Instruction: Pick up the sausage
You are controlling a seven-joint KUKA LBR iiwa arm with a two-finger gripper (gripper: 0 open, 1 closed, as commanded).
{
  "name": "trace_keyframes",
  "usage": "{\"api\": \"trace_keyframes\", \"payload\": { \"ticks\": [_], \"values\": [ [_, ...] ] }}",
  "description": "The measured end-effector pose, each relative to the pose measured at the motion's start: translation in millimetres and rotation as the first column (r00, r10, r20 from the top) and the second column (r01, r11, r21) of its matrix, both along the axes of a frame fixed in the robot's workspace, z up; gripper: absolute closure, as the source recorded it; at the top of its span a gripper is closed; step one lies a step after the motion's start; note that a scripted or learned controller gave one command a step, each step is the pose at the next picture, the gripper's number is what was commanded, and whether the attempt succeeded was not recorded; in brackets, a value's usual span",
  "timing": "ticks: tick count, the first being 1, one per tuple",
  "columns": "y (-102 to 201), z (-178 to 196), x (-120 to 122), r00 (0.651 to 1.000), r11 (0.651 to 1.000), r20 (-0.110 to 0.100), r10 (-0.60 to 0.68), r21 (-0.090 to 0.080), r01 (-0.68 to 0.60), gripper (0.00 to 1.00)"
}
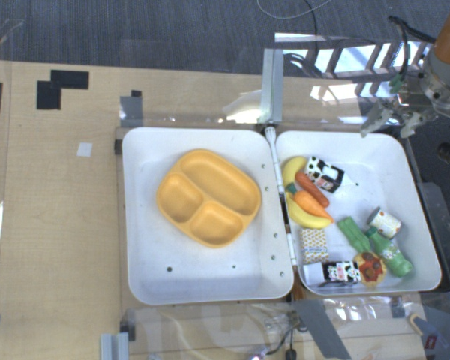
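nothing is picked yet: the sausage (313,189) lies on the banana (301,201) in the right bin (405,163); the pincer (394,118) hovers at the far rim, its grip unreadable from here.

Position: one fixed camera above the bench (52,201), raised well over the work area.
Facing: downward at a slant — dark floor (135,13) lies along the top edge, the bench's near edge along the bottom.
Nearness: far enough to take in the left bin (146,276) and the right bin (405,163) whole, with bare bench to the left.
Arm's side: the arm (446,58) enters at the upper right corner — cut off by the picture's edge.
Shared ground: a single view, so no overlap with another.
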State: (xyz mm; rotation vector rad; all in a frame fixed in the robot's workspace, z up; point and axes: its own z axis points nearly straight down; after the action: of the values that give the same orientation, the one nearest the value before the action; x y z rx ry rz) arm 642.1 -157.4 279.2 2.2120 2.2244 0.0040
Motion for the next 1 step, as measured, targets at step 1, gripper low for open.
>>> {"api": "trace_keyframes", "payload": {
  "ticks": [1],
  "values": [
    [1.3,12.8,1.8,1.0,1.0,0.007,0.007,-0.002,-0.007,1.0]
  ]
}}
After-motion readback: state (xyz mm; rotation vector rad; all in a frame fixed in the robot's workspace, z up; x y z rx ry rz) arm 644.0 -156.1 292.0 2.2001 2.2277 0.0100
